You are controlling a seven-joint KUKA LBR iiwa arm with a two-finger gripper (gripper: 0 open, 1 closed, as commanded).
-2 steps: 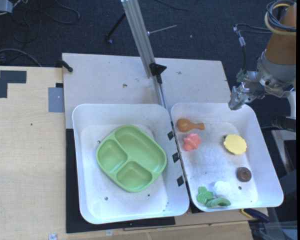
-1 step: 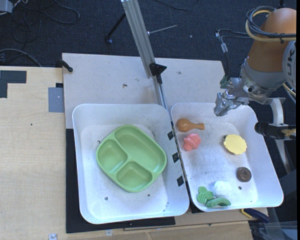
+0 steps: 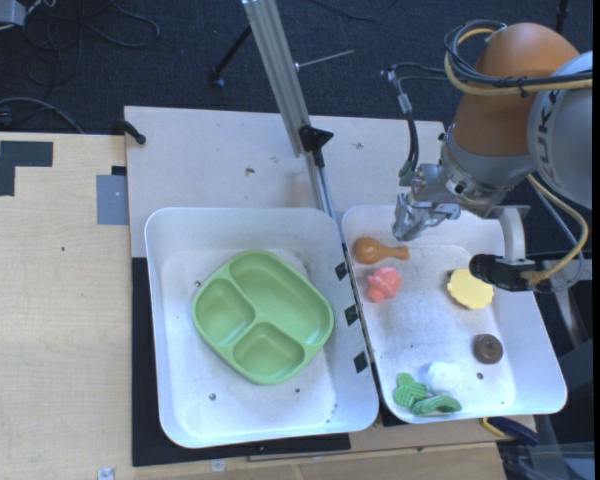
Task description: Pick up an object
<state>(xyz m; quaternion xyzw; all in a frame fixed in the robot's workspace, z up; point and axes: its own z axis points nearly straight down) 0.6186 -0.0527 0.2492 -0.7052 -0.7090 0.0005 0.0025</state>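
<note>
Hovering just above the orange drumstick (image 3: 378, 252), the pincer (image 3: 408, 226).

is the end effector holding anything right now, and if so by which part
Nothing shows between its fingers. The end effector hangs above the far end of the right bin, just beyond the orange drumstick-shaped toy, which lies on the bin floor.

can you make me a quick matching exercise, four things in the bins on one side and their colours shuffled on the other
Things:
1. divided plate in the left bin
2. flat round piece by the right bin's right wall
3. small disc below it
4. lumpy item near the bins' divider

Colours:
A. pink
B. dark brown
C. light green
D. yellow

Pairs: 1-C, 2-D, 3-B, 4-A
</note>
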